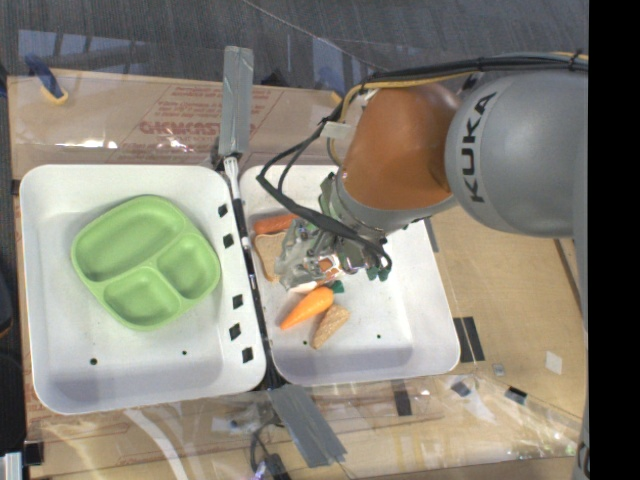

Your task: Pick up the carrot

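Carrot (pixel 306 307) lay on the floor of the right bin (pixel 420 313), tilted, with its thin end toward the wall shared with the left bin (pixel 45 298).

Just on the near side of the carrot, touching it or nearly so, lay a tan crust (pixel 330 326). A descent centred a little off could have caught the crust as well, or pushed it under the carrot and rolled the carrot aside.

Just on the far side of the carrot hung the gripper (pixel 307 258), low over the bin. Its clear parts blurred into the clutter beneath, so I could not tell whether it was released or clenched, and nothing was plainly held in it. It seemed to sit beyond the carrot, not over it. Closing there would probably have taken the wrong item or nothing at all.

Farther from the carrot, past the gripper, lay a second orange piece (pixel 272 225) beside a toast slice (pixel 266 256). Its similar colour made a mistaken pick a real risk.

Well to the left of the carrot, a green plate (pixel 145 258) in the left bin posed no hazard.
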Controlling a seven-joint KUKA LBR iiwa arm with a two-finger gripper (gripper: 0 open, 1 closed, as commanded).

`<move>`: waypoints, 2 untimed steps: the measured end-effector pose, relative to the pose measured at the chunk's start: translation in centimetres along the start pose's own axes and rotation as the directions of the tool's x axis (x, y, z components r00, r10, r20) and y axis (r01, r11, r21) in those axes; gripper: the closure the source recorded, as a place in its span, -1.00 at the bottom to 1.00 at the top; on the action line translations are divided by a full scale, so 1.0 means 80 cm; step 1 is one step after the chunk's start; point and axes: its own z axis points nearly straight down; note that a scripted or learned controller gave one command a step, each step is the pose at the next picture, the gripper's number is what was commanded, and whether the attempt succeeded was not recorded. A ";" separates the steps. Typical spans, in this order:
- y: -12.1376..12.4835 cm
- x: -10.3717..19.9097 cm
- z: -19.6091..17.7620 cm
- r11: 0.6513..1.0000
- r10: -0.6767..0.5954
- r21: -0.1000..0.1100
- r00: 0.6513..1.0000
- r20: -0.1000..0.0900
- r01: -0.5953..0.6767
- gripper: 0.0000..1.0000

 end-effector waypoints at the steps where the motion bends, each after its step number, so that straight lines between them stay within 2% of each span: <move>1: 0.047 0.004 -0.029 0.989 -0.147 0.000 0.989 -0.001 0.147 1.00; 2: -0.087 0.046 -0.060 0.930 -0.368 0.002 0.930 -0.002 0.368 1.00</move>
